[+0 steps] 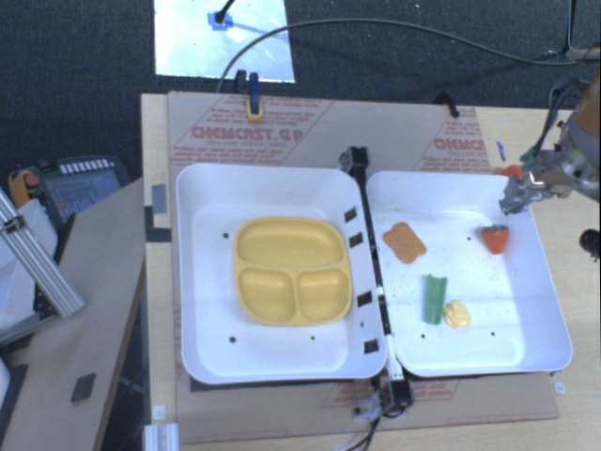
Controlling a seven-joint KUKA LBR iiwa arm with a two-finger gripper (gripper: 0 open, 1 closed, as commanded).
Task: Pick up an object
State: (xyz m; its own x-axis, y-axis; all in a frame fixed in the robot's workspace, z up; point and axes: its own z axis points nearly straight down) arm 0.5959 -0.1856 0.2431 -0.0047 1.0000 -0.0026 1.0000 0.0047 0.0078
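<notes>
Right, the arm reaches in from the right, and its hand (519,198) hovers over the far right corner of the right bin (540,346), just above and beside a small red-orange toy that looks like a strawberry (496,239). Whether the hand is open or closed, I cannot tell from this angle (it is small and blurred against the bin rim). Nothing shows between its tips, so I call nothing held.

Four candidates lie in that right bin: the strawberry near the right wall, a tan flat piece like a biscuit (405,242) near the left wall, a green stick (434,298) lower down in the middle, and a small yellow lump (456,315) touching or just beside the green stick's lower end. The left bin (202,346) holds a yellow divided plate (290,271), well apart from the action.

My read: the strawberry is the nearest target, and the step in hand is the approach. To do it well, the hand should centre over the fruit before dropping, not come in from the side, since the piece sits close to the bin wall and a tip could catch the rim. It looks rounded, so a grip across its widest part seems the safest. Descend straight, close gently, lift straight, then check something is really between the tips.
</notes>
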